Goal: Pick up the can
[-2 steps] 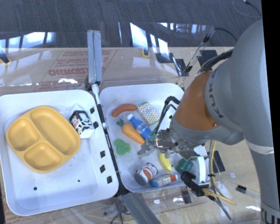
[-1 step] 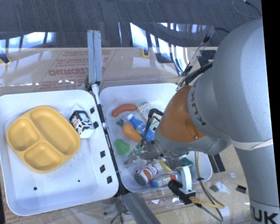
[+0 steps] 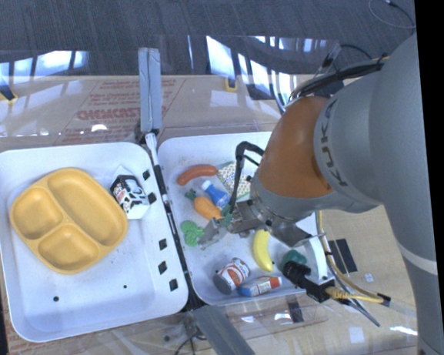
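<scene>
The robot's claw [image 3: 215, 229] hangs low in the right white plastic bin [image 3: 175, 150], and the small round metal can with the red and white label [image 3: 232, 275] lies on its side near the front wall, just below the claw.

The claw's fingers cannot be made out, so whether they are apart or together cannot be told. A good grab likely means moving toward the can and squeezing its round sides, since smooth metal may roll or slip. A bendy yellow banana [image 3: 262, 250] and a small bottle with a red cap [image 3: 259, 287] sit just beside it and could get bumped. A soft orange carrot [image 3: 206, 207] lies nearby.
</scene>
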Available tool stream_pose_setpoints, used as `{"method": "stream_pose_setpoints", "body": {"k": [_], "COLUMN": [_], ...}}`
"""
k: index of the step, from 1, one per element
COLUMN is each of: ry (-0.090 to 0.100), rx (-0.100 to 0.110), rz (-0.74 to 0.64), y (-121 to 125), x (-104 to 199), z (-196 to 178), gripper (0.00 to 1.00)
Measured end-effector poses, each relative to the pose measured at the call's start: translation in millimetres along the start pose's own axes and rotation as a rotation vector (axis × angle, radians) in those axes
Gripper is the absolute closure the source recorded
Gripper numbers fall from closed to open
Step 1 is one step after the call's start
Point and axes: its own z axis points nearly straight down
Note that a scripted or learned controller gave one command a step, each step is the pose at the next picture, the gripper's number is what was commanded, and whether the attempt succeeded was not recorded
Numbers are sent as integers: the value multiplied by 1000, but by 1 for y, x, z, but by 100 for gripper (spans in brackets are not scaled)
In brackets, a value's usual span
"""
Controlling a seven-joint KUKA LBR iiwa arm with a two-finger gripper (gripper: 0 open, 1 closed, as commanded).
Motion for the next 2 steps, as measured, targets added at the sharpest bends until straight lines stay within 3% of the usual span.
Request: {"method": "stream_pose_setpoints", "body": {"k": [1,2], "ry": [1,1], "rx": [2,1], "rz": [137,35], "y": [-7,18], "x": [-52,-75], "z": [98,55], "gripper": [0,0]}}
